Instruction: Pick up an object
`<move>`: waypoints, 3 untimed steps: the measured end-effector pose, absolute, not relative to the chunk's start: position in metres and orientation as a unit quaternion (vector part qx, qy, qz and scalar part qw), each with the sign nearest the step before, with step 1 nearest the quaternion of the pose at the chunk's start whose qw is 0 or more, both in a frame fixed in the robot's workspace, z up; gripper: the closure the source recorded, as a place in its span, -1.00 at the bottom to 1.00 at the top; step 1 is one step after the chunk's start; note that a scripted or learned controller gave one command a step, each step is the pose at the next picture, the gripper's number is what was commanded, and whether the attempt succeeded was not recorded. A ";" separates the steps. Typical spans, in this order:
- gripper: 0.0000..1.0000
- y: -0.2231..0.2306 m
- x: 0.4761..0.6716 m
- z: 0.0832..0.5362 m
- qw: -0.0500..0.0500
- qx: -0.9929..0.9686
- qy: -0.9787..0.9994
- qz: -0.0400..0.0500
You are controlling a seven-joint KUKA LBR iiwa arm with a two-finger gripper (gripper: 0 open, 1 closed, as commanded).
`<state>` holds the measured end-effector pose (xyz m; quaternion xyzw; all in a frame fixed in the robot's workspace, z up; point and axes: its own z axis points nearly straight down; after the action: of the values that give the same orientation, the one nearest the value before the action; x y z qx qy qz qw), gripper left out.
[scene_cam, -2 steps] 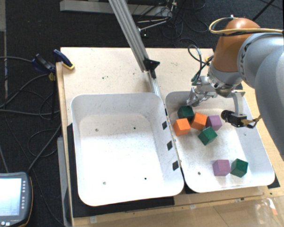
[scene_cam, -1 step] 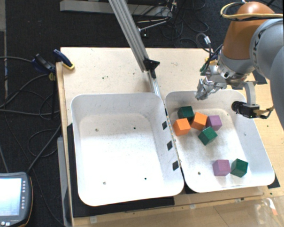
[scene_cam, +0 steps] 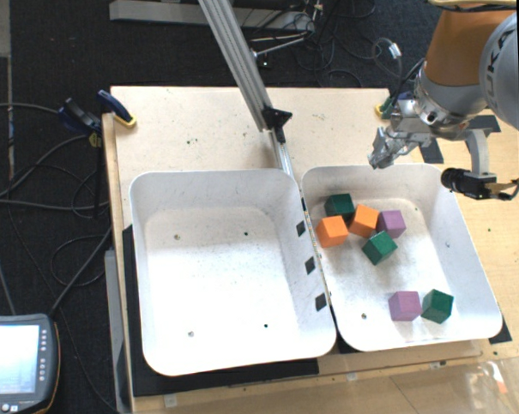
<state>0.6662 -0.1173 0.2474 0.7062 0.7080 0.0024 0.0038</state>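
The end effector [scene_cam: 383, 156] hangs over the far rim of the right bin [scene_cam: 461, 251], at about one o'clock in the view; whether it is open or closed cannot be told, and no readable writing shows anywhere. In that bin lie plain cubes: toward twelve o'clock a cluster of a green cube [scene_cam: 338, 205], two orange cubes [scene_cam: 333, 230] [scene_cam: 363, 220], a purple cube [scene_cam: 392, 223] and another green one [scene_cam: 380, 246]. Toward five o'clock a purple cube [scene_cam: 405, 305] sits just beside a green cube [scene_cam: 437, 306], on the worktop [scene_cam: 196, 127].
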 end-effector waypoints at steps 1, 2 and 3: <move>1.00 -0.117 0.667 0.274 0.002 0.706 0.708 0.002; 1.00 -0.067 0.631 0.264 -0.001 0.705 0.709 0.000; 1.00 -0.028 0.604 0.266 -0.001 0.705 0.709 0.000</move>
<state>0.6041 -0.0278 0.2663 0.7049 0.7093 -0.0003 -0.0012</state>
